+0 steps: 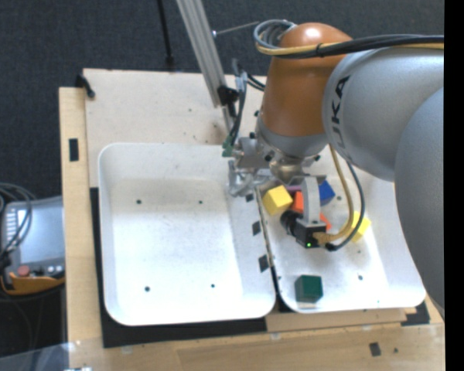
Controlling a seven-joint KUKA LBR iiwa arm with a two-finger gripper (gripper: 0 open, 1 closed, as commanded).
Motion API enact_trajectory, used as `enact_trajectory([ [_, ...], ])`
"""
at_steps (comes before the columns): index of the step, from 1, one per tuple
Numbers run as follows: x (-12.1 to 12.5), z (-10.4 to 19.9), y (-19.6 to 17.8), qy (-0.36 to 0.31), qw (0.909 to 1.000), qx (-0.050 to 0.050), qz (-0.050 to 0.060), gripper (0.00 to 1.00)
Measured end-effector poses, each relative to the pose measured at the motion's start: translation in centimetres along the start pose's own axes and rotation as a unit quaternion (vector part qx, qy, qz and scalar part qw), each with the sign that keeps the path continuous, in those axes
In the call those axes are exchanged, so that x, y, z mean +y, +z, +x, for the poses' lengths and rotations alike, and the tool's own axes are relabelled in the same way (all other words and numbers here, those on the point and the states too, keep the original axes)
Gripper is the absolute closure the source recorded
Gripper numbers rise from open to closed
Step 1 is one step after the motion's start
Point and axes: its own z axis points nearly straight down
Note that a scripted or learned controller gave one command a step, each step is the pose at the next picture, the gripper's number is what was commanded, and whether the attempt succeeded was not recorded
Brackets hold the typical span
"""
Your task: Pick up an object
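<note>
My gripper (242,175) hangs under the orange wrist band, over the ridge where the two bins meet, at the far left corner of the right bin (394,288). A yellow block (277,199) lies just right of it, close by but apart from it. Beside that block sit an orange piece (299,201) and a blue piece (325,191), both partly hidden by the wrist hardware. A dark green block (308,287) rests near the right bin's front edge. The arm covers much of the right bin's far side.
The left bin (108,207) lies to the left of the gripper. A slanted metal rail (201,41) rises behind the bins. A yellow shape (360,228) shows at the arm's edge in the right bin.
</note>
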Motion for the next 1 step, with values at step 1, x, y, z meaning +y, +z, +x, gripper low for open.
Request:
enact_trajectory([
  [1, 0.04, -0.31, 0.01, 0.003, 1.0, -0.001, 0.0, 0.0],
])
